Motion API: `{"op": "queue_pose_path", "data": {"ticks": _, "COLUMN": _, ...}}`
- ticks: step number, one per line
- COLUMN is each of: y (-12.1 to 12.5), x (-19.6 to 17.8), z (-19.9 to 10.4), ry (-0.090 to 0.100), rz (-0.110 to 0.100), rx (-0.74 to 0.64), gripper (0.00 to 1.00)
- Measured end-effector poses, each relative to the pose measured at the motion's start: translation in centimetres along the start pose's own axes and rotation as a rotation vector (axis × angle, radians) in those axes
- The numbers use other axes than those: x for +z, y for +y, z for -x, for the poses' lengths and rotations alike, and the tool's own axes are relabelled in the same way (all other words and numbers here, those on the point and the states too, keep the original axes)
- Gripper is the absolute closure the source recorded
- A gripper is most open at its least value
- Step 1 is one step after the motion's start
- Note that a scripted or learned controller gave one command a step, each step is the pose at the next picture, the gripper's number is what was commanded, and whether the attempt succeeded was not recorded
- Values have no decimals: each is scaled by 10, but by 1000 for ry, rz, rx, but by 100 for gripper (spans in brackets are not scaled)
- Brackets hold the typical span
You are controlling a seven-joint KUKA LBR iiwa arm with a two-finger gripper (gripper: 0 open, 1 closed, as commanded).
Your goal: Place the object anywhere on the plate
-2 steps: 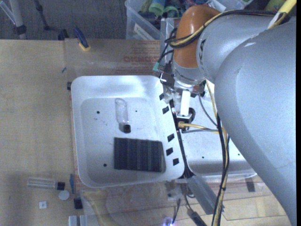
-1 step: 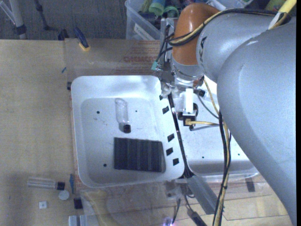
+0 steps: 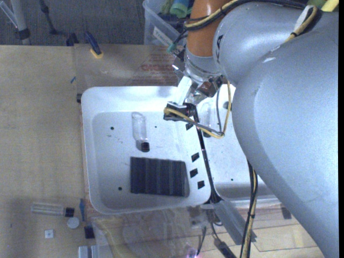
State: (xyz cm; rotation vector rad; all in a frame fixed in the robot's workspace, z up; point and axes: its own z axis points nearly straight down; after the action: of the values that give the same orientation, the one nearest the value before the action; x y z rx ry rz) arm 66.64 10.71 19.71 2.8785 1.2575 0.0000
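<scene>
A clear plastic vial with a black cap lies in the left white bin, near the middle of its floor, cap end toward the front. In front of it lies a black ridged plate, flat on the bin floor. The vial is a short gap away from the plate and not touching it. My gripper hangs over the bin's back right corner, up and to the right of the vial, under the orange wrist band. The arm's grey body hides much of it, and nothing is seen in its grasp.
The right bin is mostly covered by the arm. A clear tub of coloured items stands behind the bins. A blue clamp sits at the back left. Another vial and small parts lie on the bench, front left.
</scene>
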Motion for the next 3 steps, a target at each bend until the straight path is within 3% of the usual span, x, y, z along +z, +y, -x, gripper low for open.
{"op": "queue_pose_path", "data": {"ticks": 1, "y": -34, "x": 49, "z": -24, "ry": -2, "rz": -5, "rx": -590, "gripper": 100}}
{"op": "queue_pose_path", "data": {"ticks": 2, "y": -54, "x": 88, "z": -56, "ry": 0, "rz": -1, "rx": -79, "gripper": 100}}
{"op": "queue_pose_path", "data": {"ticks": 3, "y": -98, "x": 25, "z": -71, "ry": 2, "rz": 1, "rx": -508, "gripper": 100}}
